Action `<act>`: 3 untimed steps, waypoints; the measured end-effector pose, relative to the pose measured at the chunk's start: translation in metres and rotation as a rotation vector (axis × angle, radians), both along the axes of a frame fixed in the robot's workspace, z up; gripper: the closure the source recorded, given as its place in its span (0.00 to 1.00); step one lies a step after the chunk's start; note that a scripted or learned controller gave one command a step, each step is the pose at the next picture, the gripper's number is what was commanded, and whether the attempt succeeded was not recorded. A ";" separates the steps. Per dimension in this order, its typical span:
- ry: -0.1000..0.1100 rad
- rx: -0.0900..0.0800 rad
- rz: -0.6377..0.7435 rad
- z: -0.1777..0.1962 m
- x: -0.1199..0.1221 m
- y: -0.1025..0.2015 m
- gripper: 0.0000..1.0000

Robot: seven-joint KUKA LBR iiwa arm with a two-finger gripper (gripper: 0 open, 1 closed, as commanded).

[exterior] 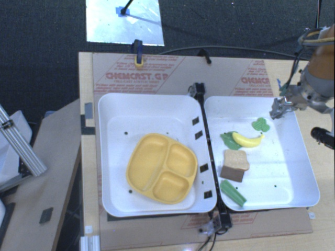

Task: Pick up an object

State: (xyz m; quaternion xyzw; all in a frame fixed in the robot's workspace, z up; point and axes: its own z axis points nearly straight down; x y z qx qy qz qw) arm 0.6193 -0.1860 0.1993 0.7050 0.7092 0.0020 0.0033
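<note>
The right bin holds a yellow banana lying over a dark green leafy piece. A small light green piece sits just right of the banana. Below them is a slice of bread resting on a brown block, and a green cucumber-like stick near the bin's front edge. My gripper hangs at the bin's far right corner, above and right of the light green piece, with nothing visible between its fingers. The arm enters from the right edge.
The left bin holds a yellow sectioned plate. A black divider clamp runs between the bins. A cardboard sheet lies under both. A metal rail sits at far left.
</note>
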 end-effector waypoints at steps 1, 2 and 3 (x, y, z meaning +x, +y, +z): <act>0.002 0.001 0.000 0.029 0.001 0.000 1.00; 0.003 0.002 0.003 0.039 0.012 0.051 1.00; 0.004 0.003 0.004 0.047 0.016 0.105 1.00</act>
